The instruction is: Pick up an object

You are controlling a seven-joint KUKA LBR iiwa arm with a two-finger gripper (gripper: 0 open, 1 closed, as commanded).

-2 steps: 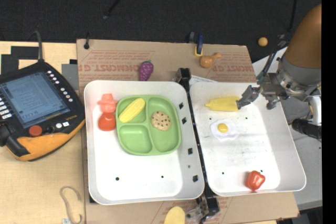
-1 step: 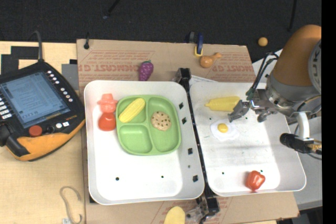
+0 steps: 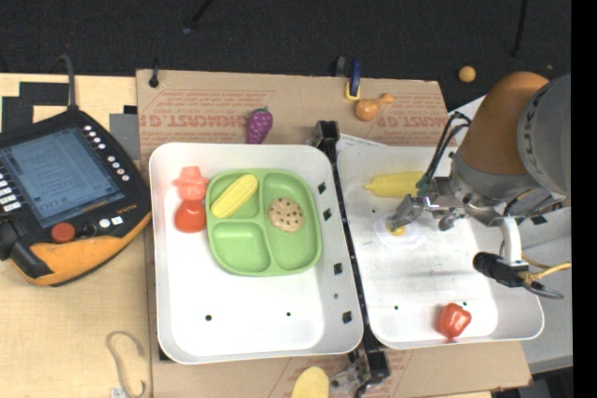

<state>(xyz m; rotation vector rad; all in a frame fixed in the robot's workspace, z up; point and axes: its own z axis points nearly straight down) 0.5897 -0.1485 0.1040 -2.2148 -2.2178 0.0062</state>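
Observation:
My gripper [image 3: 402, 221] hangs low over the upper left part of the right bin [image 3: 504, 331], at the end of the grey arm with its orange band [image 3: 494, 130]. A small yellowish bit shows right under its tip, too small to identify. A yellow banana-like toy [image 3: 394, 185] lies just behind the gripper, close to it. A red pepper [image 3: 453, 320] rests near the right bin's front edge. In the left bin [image 3: 187, 322] a green divided plate [image 3: 252, 247] holds a corn cob [image 3: 232, 195] and a cookie [image 3: 285, 215]. An orange-red toy [image 3: 190, 199] stands beside the plate.
Purple grapes [image 3: 258, 124] and an orange gourd [image 3: 371, 106] lie on the cardboard behind the bins. A yellow lemon [image 3: 311, 381] sits at the front edge. A teach pendant [image 3: 56, 191] rests at the left. A black divider [image 3: 336, 228] runs between the bins.

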